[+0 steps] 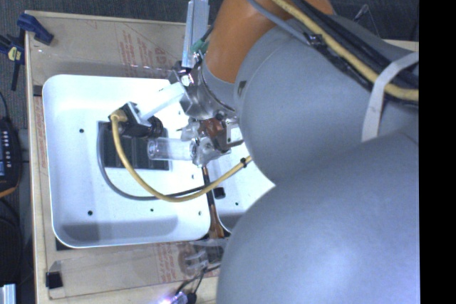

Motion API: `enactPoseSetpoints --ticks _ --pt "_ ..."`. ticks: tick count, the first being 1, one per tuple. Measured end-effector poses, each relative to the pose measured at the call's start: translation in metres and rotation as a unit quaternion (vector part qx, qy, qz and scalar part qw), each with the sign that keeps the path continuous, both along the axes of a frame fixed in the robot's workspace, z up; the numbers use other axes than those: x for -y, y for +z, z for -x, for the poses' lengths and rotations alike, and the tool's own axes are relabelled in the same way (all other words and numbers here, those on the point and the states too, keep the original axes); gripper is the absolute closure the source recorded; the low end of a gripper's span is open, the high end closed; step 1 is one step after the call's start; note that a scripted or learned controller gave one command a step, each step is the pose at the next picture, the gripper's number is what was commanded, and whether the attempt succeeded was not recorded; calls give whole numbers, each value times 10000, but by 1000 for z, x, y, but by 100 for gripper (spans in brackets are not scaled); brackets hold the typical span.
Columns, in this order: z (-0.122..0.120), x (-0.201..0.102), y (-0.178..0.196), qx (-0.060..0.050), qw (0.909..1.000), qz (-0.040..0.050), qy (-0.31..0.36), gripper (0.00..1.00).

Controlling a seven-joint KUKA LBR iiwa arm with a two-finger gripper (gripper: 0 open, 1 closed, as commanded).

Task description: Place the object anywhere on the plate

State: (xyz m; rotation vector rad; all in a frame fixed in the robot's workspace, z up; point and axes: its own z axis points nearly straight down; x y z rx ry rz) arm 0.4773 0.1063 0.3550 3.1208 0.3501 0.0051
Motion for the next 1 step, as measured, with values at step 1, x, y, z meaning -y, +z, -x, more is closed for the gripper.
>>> enactPoseSetpoints --ticks 1 --pt "0 0 0 1 10000 1 -2 0"
